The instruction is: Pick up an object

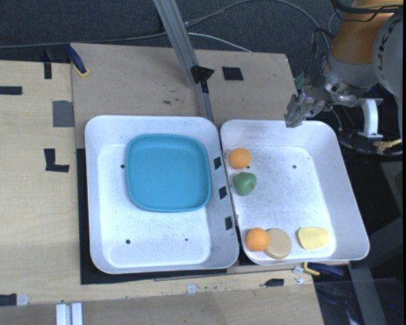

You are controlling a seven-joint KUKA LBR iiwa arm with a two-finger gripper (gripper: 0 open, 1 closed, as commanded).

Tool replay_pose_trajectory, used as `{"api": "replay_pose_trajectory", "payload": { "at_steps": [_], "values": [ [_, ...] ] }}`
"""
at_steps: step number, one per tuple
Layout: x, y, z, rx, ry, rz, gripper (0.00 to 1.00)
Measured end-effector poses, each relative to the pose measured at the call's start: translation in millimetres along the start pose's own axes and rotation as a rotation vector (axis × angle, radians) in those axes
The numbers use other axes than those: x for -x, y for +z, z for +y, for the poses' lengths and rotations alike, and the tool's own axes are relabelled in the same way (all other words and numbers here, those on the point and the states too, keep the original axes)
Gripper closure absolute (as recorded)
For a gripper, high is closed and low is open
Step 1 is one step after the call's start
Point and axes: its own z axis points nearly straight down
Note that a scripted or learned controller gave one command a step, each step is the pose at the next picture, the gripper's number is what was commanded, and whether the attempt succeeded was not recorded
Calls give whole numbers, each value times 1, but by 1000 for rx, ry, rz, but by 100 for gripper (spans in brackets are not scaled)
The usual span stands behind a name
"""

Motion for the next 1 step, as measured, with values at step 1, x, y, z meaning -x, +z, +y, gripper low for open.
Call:
{"api": "replay_pose_trajectory", "payload": {
  "at_steps": [1],
  "values": [
    [-50, -6, -9, -3, -3, 1, 100]
  ]
}}
